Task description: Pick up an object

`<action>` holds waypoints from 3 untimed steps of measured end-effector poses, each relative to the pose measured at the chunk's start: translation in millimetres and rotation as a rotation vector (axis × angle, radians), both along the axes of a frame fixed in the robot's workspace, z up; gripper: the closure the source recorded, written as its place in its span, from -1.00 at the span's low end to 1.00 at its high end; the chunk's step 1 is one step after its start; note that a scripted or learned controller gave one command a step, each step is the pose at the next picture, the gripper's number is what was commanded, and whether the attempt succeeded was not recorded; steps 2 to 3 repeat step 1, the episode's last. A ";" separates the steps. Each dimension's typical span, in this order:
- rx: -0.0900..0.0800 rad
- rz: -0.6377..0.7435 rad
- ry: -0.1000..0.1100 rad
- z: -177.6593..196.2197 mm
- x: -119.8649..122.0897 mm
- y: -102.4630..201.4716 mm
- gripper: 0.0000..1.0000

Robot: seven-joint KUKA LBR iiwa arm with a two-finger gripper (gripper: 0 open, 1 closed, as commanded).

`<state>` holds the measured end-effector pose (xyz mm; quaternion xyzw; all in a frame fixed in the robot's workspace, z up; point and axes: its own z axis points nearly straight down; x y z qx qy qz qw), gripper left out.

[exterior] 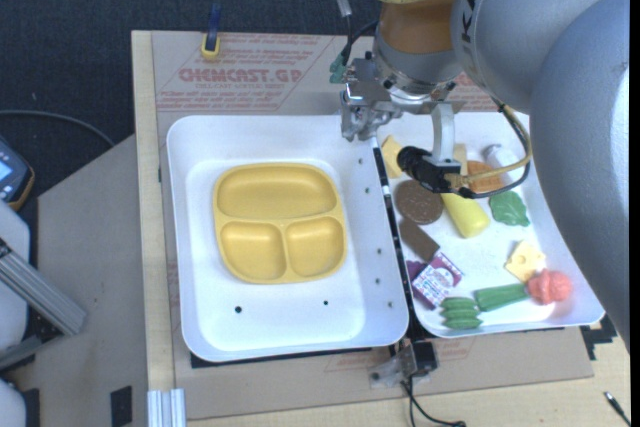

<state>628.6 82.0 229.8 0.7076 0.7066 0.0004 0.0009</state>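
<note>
A grey arm reaches over the right white bin. The left white bin holds a yellow divided plate. The gripper hangs above the bins' shared far edge; whether it is open or closed cannot be told. Toy foods lie in the right bin: a yellow piece, a brown disc, a purple packet and a cheese wedge.

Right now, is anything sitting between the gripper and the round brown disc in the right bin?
Yes, a small yellow piece lies in the right bin between the gripper, which is over the bins' shared edge, and the brown disc. The disc's top looks uncovered.
</note>
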 end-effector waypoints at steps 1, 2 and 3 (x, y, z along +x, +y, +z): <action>0.000 0.002 -0.001 2.8 -1.2 2.3 1.00; 0.000 0.002 -0.001 2.8 -1.2 2.3 1.00; 0.000 0.002 -0.001 2.8 -1.2 2.3 1.00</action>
